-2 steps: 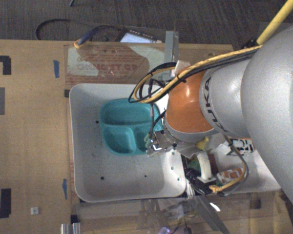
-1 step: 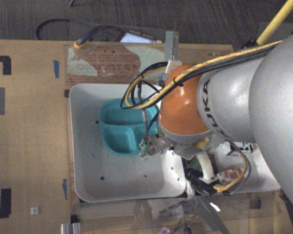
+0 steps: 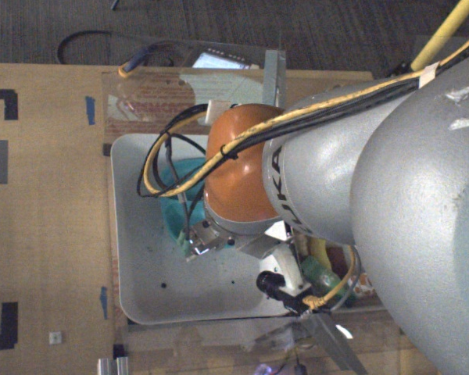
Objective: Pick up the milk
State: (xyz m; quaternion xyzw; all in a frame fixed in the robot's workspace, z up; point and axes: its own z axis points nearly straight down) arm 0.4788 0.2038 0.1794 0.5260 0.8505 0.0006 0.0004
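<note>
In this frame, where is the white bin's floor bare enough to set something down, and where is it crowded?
Bare floor in the white bin runs along its left wall and across the lower part, below the teal item and left of the black cylinder. It is crowded at the right, where the arm overhangs and green and yellow items bunch.

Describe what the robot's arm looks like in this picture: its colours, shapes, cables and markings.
The arm is thick, rounded and glossy grey, with an orange band above the wrist. Yellow and black cables run along it and loop past the band. Dark lettering marks the grey casing beside the band.
</note>
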